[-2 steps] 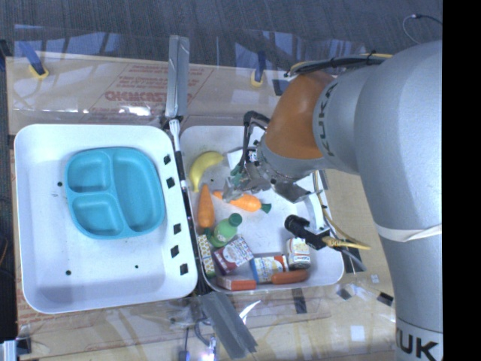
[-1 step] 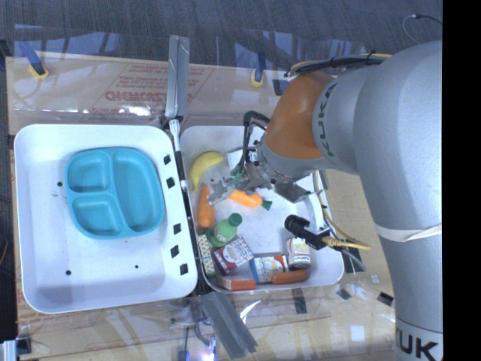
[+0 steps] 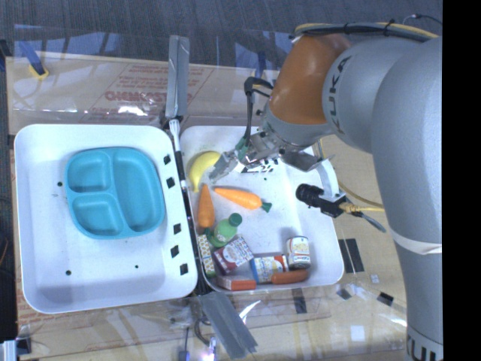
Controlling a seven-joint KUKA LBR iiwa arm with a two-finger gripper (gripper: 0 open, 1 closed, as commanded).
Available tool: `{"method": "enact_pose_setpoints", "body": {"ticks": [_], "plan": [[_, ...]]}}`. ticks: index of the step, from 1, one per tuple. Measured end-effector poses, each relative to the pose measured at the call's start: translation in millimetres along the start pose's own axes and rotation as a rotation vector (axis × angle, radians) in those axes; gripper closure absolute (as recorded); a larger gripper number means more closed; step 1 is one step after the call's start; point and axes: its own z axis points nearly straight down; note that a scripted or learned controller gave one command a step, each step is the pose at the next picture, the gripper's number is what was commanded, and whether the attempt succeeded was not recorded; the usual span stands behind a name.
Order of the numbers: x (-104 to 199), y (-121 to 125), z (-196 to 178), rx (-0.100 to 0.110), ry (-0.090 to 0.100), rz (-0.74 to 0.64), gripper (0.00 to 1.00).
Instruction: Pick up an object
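- Two white bins are seen side by side; the left bin [image 3: 30, 201] holds one blue divided tray [image 3: 114, 192].
- The right bin [image 3: 325, 269] holds the clutter: one banana [image 3: 199, 165], two carrots [image 3: 239, 197], one green bottle [image 3: 224, 230], one small can [image 3: 299, 252], and a few packets (count unclear).
- The gripper [image 3: 225, 164] is placed low at the banana's right end; finger opening cannot be told, no hold is shown.
- The banana is judged light, soft, bruisable, curved; mid-body is best gripped across.

White "KUKA" lettering runs up the grey arm [image 3: 391, 89], just beside its orange band [image 3: 308, 81]. Faint red print behind the left bin [image 3: 45, 277] stays unreadable.
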Motion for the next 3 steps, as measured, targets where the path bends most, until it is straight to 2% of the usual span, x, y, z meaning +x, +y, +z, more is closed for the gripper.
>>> {"method": "enact_pose_setpoints", "body": {"ticks": [1,2,3], "plan": [[7.5,27.8,-18.9,0.0,-0.001,-0.067,0.0],[-53.4,10.6,100.6,0.001,-0.001,-0.049,0.0],[-29.7,-79.4,100.8,0.001,0.001,-0.078,0.0]]}}
